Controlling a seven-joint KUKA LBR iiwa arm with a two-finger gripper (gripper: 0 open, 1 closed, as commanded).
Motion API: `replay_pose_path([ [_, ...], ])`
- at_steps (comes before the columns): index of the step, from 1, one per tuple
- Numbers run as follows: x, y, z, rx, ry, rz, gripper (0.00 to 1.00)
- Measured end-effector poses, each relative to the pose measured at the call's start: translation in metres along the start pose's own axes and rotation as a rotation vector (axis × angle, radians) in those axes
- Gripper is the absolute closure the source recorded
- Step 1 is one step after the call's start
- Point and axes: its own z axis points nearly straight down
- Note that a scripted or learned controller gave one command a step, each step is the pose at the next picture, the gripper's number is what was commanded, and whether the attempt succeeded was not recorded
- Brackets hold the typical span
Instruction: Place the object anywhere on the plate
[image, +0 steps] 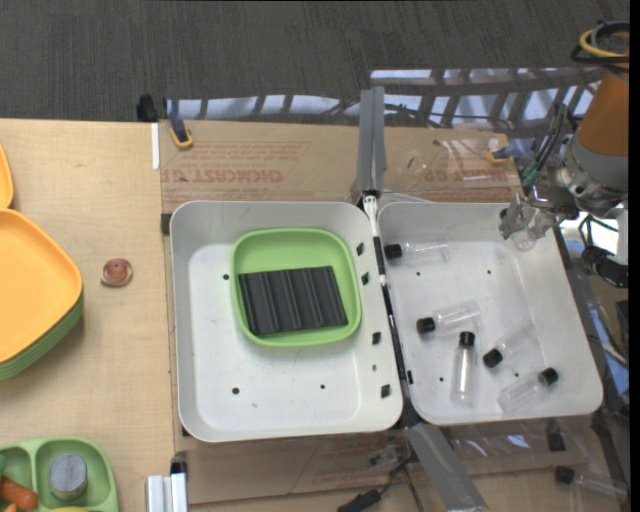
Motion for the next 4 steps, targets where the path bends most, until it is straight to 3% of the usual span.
replay_pose_path([
  [1,0.002,-0.058,0.025,0.001,0.002,-0.071,1.0],
  [2,0.024,-0.117,0.01,-0.001,0.002,-0.254,1.0],
  [3,0.039,-0.162,0.021,0.0,0.002,-0.416,1.0],
  [4,0.039,-0.162,0.021,0.0,0.002,-0.416,0.0],
])
